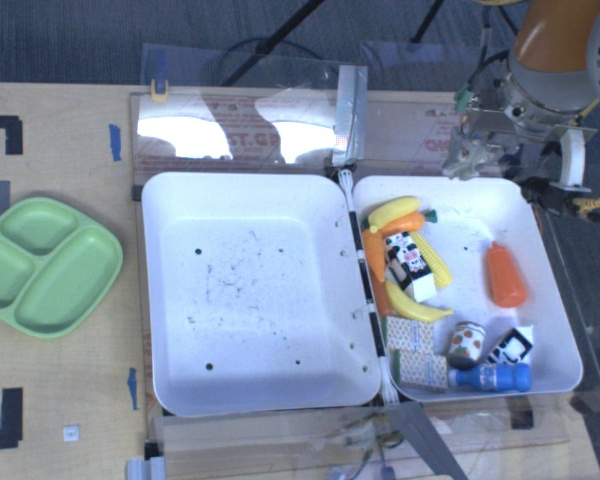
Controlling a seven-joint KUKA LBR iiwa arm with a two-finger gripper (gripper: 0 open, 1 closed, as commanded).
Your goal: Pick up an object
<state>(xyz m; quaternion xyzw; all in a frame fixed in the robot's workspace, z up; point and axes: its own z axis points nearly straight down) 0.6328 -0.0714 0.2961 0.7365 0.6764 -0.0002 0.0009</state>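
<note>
The right bin holds a pile of objects along its left and front sides. A yellow banana lies at the top of the pile, with a black and white cow-print box and a second yellow banana below it. An orange carrot-like piece lies apart on the right. At the front are a patterned packet, a round spotted object, a black and white cube and a blue bottle. My gripper hangs over the bin's far edge, above and away from the objects, with nothing visibly between its fingers.
The left bin is bare white with faint scuffs. A green divided plate rests on the wooden bench at far left. A clear plastic wall and a metal post stand behind the bins. Cables hang near the arm.
</note>
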